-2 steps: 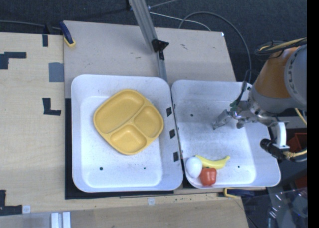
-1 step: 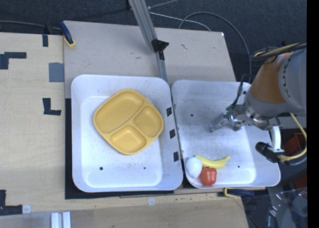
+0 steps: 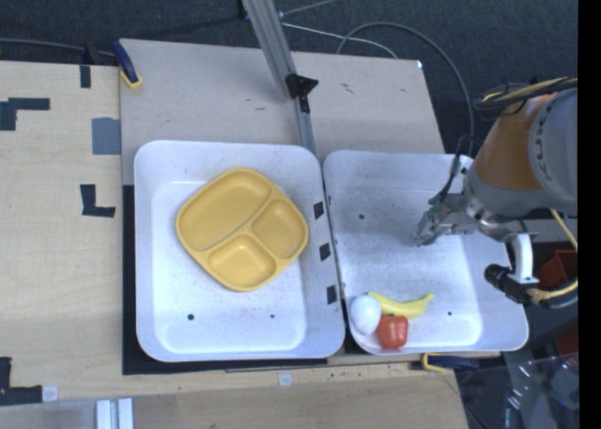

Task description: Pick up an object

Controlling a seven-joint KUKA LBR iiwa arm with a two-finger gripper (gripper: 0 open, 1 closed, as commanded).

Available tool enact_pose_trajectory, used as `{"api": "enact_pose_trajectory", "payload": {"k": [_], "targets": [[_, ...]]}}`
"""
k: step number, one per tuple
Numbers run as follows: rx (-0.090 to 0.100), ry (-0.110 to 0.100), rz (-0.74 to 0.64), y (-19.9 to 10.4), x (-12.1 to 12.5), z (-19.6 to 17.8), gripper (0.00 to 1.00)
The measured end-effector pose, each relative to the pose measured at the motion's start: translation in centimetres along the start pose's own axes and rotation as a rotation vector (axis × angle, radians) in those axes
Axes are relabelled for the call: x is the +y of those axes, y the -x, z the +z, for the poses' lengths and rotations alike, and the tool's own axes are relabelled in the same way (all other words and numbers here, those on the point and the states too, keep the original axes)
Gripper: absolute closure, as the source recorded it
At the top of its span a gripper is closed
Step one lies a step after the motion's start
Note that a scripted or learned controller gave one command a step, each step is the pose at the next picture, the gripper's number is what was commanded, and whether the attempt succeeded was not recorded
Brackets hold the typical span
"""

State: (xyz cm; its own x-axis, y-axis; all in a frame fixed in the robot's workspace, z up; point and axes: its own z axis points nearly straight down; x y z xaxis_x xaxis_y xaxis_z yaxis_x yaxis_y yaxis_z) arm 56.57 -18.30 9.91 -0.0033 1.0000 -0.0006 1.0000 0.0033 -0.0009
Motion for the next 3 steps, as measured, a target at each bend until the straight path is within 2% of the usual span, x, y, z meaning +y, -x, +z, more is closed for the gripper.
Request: {"api": "enact_pose_trajectory", "payload": {"k": [1, 2, 3], "targets": [[0.000, 0.004, 0.003, 0.5, -0.1, -4.4, 1.00], [-0.001, 0.006, 0.001, 0.3, -0.4, -10.6, 1.00], [0.001, 0.001, 0.001, 0.3, -0.3, -11.0, 1.00]]}}
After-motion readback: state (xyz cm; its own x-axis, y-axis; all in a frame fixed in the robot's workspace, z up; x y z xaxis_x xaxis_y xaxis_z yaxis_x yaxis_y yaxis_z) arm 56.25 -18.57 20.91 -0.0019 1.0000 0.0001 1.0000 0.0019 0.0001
